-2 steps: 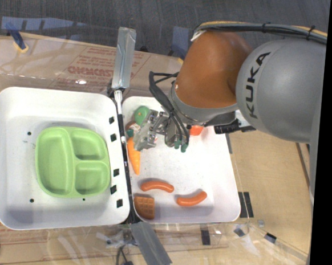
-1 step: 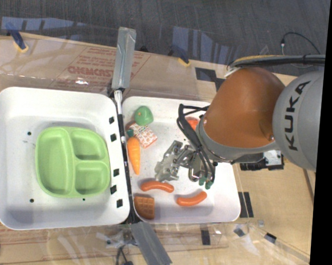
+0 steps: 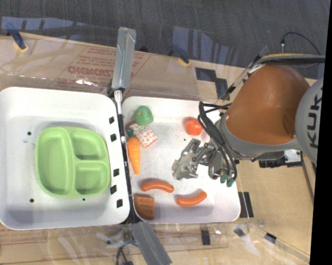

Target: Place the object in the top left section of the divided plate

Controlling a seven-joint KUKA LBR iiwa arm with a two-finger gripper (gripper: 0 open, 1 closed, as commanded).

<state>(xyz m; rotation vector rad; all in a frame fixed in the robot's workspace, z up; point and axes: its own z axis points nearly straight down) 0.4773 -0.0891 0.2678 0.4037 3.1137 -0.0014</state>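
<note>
The divided plate [image 3: 72, 162] is pale green, rounded at the corners, with one long section down its left side and two smaller ones on the right. It lies flat in the left bin [image 3: 11, 202], a little left of the bin's middle, with nothing in any of its sections.

The right bin [image 3: 228, 211] holds the loose things. A green round piece [image 3: 144, 115] sits near the top left corner, with a small red and white patterned packet [image 3: 147, 137] just below it. A carrot [image 3: 133, 154] lies lengthwise along the left wall. A red tomato-like ball [image 3: 193, 126] sits toward the top middle. Two sausages lie near the bottom: one [image 3: 157, 186] left of centre, the other [image 3: 191, 198], curved, to its right. A brown bread-like piece [image 3: 144, 206] rests in the bottom left corner.

The gripper [image 3: 185, 164] hangs low over the middle of the right bin, between the red ball and the sausages, pointing left. Whether it is open or closed cannot be told, and nothing is seen between its parts. The grey arm with its orange band [image 3: 268, 105] reaches in from the right across the counter [image 3: 270, 257]
</note>
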